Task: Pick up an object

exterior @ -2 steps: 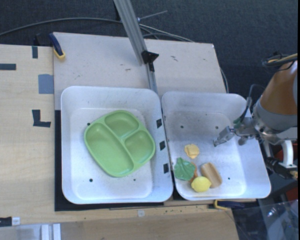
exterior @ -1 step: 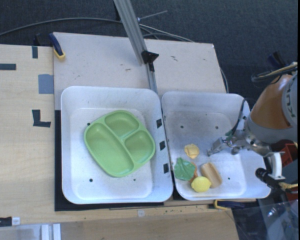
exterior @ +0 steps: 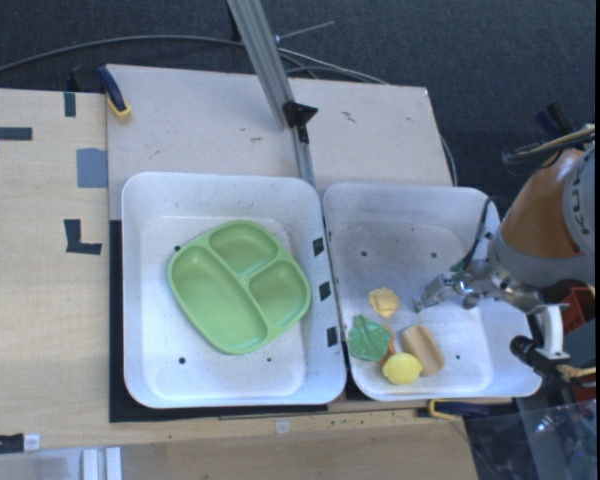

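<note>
A: How do the fingers of the gripper (exterior: 427, 295) stand?

B: I cannot tell how far open; nothing shows between them. They hang over the right bin (exterior: 460, 200).

A: What is near?

B: At seven o'clock a pale yellow piece (exterior: 383, 302), then a green leafy toy (exterior: 368, 339), a hot dog (exterior: 423, 349) and a lemon (exterior: 401, 369). The left bin (exterior: 140, 268) bears a green divided plate (exterior: 239, 285).

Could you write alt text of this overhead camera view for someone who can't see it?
A robot gripper hangs over the right bin, near a lemon, hotdog, green leafy toy and small yellow piece. The left bin holds a green divided plate.
</note>
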Motion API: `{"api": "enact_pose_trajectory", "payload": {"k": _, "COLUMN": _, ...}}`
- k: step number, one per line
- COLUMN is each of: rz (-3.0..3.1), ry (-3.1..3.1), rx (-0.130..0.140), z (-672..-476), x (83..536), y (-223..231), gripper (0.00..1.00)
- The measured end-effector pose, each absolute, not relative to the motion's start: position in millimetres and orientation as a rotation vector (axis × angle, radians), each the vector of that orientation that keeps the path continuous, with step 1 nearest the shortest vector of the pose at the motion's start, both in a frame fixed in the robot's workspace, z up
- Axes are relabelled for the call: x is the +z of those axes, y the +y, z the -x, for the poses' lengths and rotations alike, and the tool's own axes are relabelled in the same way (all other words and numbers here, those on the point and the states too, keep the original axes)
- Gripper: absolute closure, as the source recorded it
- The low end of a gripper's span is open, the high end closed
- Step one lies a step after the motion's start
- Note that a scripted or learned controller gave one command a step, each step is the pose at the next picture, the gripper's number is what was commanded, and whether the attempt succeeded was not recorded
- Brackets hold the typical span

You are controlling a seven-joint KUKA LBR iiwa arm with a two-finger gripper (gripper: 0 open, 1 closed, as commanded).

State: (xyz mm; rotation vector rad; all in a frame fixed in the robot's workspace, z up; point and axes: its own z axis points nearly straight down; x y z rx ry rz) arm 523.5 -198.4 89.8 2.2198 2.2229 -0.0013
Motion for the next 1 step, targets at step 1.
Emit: {"api": "enact_pose_trajectory", "payload": {"k": 1, "rz": -2.219, "ry": 2.225, "rx": -0.001, "z": -523.4, "x": 99.6, "y": -198.0, "gripper": 1.00}}
